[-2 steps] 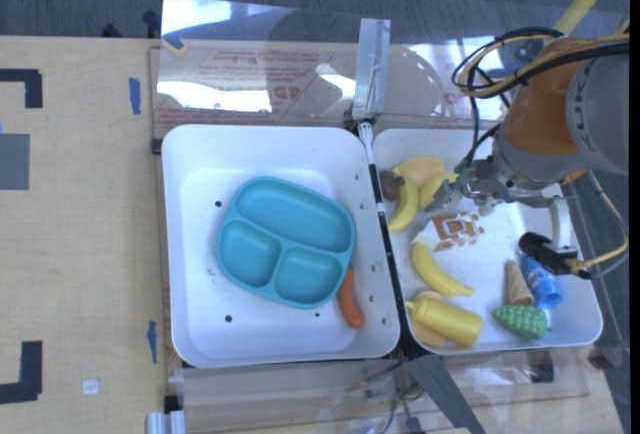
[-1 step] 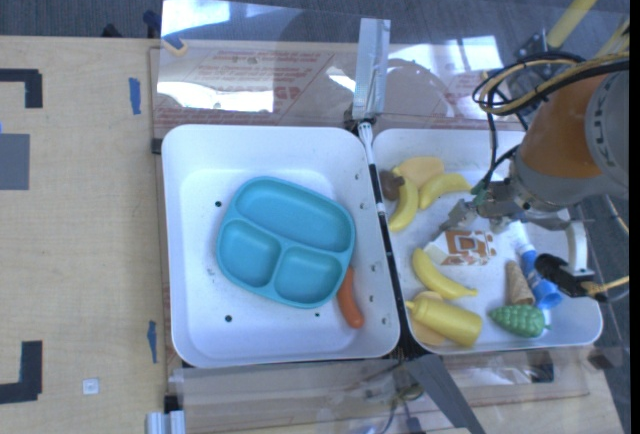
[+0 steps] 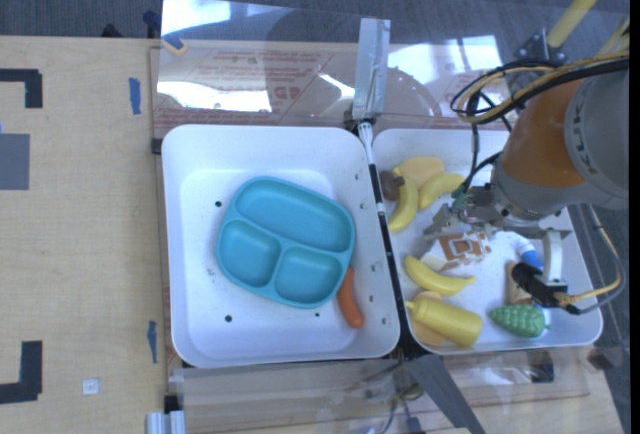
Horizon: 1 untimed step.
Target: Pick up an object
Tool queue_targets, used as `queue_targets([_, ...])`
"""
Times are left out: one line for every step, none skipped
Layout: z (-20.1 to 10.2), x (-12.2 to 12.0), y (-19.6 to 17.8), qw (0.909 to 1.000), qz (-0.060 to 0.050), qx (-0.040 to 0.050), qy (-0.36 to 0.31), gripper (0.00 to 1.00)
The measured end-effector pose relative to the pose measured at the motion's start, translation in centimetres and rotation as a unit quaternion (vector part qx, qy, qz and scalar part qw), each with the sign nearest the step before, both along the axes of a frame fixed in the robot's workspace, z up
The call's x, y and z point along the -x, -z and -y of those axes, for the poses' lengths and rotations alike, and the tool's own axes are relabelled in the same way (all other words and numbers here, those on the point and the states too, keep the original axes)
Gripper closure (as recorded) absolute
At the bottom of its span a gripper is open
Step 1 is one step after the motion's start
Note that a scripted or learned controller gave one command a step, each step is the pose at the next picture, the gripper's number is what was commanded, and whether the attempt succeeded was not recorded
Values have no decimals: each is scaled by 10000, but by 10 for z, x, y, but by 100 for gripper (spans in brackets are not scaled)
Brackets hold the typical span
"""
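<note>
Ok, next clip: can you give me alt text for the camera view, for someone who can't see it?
A grey robot arm with an orange band reaches from the right over the right white bin, which holds yellow toy bananas, a yellow bottle and a green ridged toy. The left white bin holds a blue divided plastic plate with a small orange carrot beside it.

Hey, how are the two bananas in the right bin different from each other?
The upper banana lies near the bin's divider wall, running mostly up and down the view; the lower banana lies further toward the bin's front, running more across it. The upper banana touches another yellow piece; the lower banana sits just above a yellow bottle. Both are yellow, curved and lying flat in the right bin.
</note>
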<state>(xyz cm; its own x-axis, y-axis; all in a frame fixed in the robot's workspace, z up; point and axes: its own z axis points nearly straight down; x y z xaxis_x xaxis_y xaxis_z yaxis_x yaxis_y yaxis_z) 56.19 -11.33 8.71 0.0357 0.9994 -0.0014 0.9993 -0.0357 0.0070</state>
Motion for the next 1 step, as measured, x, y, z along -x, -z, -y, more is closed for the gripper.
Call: queue_targets([1,-2,-9,10000,14,4,9,100])
